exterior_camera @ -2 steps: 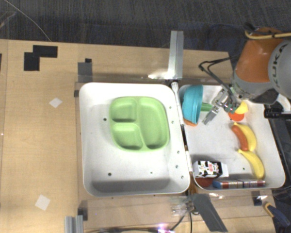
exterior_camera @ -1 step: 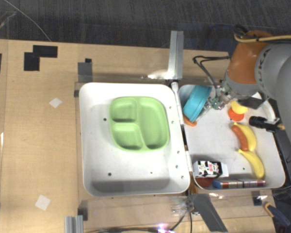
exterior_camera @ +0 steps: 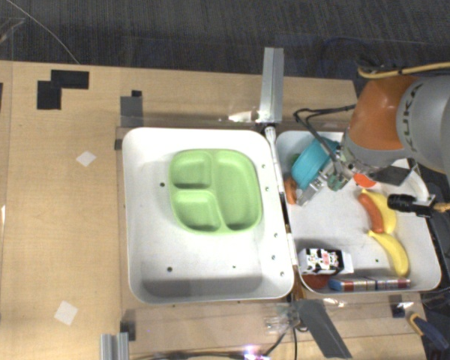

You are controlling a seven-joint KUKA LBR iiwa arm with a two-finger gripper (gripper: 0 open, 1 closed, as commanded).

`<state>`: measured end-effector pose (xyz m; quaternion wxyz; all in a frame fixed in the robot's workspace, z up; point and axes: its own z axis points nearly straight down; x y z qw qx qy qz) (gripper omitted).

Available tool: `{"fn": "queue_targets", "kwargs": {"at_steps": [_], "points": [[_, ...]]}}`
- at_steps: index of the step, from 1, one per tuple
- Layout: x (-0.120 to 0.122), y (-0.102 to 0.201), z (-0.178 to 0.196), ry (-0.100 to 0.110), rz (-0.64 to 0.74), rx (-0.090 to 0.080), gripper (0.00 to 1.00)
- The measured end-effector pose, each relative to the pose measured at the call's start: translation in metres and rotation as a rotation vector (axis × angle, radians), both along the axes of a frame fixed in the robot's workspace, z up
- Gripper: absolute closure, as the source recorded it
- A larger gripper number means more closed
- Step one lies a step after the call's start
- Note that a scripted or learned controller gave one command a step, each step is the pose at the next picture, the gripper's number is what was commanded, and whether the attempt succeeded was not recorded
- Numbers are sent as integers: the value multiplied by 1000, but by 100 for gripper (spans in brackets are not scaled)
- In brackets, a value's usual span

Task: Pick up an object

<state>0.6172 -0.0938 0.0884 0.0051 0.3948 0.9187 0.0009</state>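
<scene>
My gripper (exterior_camera: pixel 322 183) is low in the upper left part of the right bin (exterior_camera: pixel 427 276), reaching in from the right under the orange wrist band. A teal block (exterior_camera: pixel 310 163) lies right against its upper left side, touching or nearly touching it. I cannot tell whether the block is held. A small orange item (exterior_camera: pixel 289 192) sits by the bin's left wall, just left of the gripper. Right of the gripper are a red-orange sausage shape (exterior_camera: pixel 370 208), a yellow banana (exterior_camera: pixel 391 250) and a black marker (exterior_camera: pixel 409 202).
The left bin (exterior_camera: pixel 146 268) holds a green divided tray (exterior_camera: pixel 214 190). Along the right bin's front wall lie a small black-and-white box (exterior_camera: pixel 322 259) and a red and purple pen (exterior_camera: pixel 369 283). A metal post (exterior_camera: pixel 271 85) rises behind the wall between the bins.
</scene>
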Motion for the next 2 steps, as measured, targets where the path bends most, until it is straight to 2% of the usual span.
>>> {"fn": "queue_targets", "kwargs": {"at_steps": [1,2], "points": [[41,4,-1,27,-227,2,0],[46,3,13,1,-220,-5,100]]}}
